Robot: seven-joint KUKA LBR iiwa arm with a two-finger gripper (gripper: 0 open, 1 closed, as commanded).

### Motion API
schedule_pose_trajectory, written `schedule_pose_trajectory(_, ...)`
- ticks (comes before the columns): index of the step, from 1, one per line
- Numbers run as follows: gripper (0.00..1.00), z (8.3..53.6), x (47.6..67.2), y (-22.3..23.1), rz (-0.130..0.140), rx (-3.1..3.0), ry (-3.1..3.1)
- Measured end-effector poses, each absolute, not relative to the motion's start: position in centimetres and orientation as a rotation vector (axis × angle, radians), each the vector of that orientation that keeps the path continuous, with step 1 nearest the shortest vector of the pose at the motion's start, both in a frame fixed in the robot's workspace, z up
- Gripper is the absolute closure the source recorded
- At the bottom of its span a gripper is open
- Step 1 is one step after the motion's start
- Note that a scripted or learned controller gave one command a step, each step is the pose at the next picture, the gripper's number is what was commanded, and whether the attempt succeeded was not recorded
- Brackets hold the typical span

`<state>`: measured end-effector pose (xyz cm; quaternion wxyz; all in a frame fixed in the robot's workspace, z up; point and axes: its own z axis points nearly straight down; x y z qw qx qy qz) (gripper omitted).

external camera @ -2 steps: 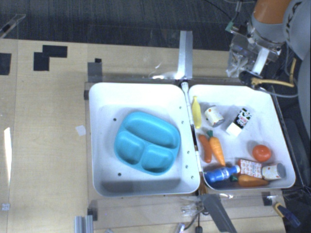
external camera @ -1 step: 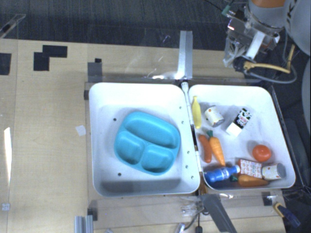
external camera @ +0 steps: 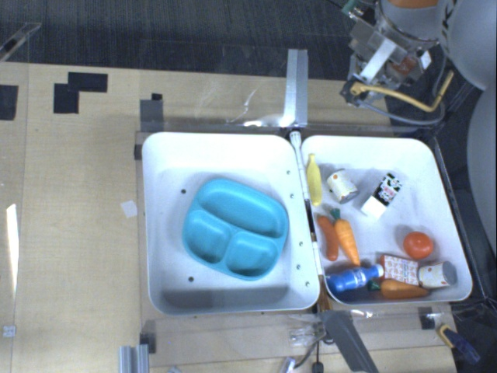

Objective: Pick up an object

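Gripper: the gripper (external camera: pixel 379 59) hangs at the frame's upper right, beyond the right bin's (external camera: pixel 423 165) far rim; how far open it is cannot be told, and nothing is seen in its hold.
Targets: banana (external camera: pixel 313 179), carrots (external camera: pixel 347 239), orange ball (external camera: pixel 419 245), all in the right bin.
Risk: blue bottle (external camera: pixel 353 280) and printed box (external camera: pixel 400 269) lie touching; a descent there would probably jam or nudge neighbours.
Surfaces: smooth, rounded plastic, likely slippery; glossy blue divided tray (external camera: pixel 234 228) in the left bin (external camera: pixel 163 177).
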<state>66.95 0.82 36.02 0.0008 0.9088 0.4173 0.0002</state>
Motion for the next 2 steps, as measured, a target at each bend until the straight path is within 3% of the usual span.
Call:
schedule_pose_trajectory(1, 1.0, 35.3, 65.5, 3.0, 0.001, 3.058, 0.719)
schedule_pose_trajectory(2, 1.0, 28.6, 65.7, 1.1, -0.004, 2.945, 1.095)
